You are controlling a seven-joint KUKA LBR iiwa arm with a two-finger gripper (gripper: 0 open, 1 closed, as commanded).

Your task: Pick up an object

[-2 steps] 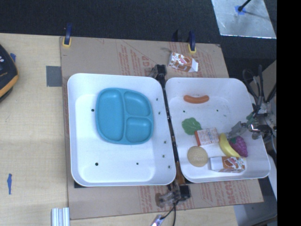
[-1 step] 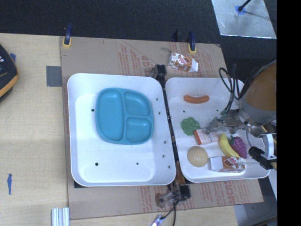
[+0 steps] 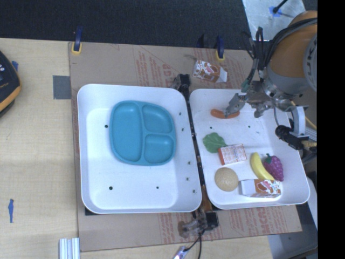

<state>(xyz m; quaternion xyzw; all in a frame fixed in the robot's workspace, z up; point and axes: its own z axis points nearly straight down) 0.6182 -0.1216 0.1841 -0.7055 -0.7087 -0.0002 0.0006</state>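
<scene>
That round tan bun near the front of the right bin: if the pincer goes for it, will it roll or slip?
The bun looks domed and smooth, so fingers closing on its curved sides may slide off. It seems to rest on a flat base, so rolling looks unlikely. It looks like a light toy; a nudge could shove it against the carton beside it.

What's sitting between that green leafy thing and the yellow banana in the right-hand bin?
In the camera view, a small red-and-white carton lies between the green leafy thing and the banana, on the right bin's floor.
</scene>
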